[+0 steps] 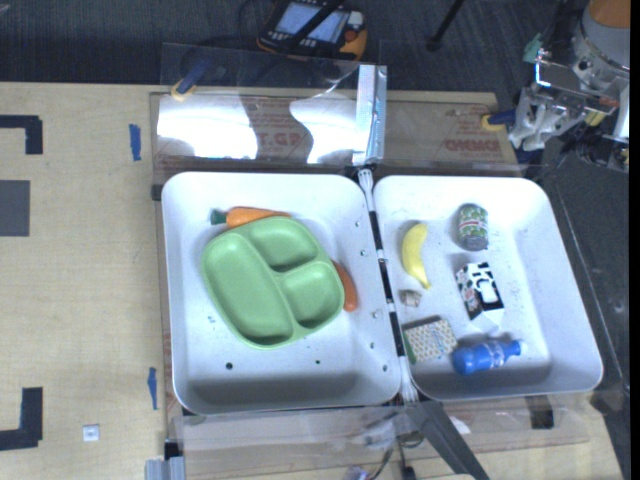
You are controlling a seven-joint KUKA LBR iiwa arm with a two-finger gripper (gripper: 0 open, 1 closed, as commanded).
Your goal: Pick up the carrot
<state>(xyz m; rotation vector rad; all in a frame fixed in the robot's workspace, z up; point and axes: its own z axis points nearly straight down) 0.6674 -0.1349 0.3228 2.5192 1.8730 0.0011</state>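
Observation:
The carrot (256,214), orange with a green top, lies in the left bin (190,328) against the back edge of a green divided plate (272,280), which partly covers it. A second orange piece (347,287) pokes out from under the plate's right edge. My gripper (541,120) hangs at the upper right, beyond the back right corner of the right bin (560,298) and far from the carrot. Nothing shows in its grasp.
The right bin holds a banana (414,253), a small can (472,225), a black-and-white box (481,288), a patterned pouch (430,339) and a blue bottle (484,355). A clear panel (270,108) stands behind the left bin.

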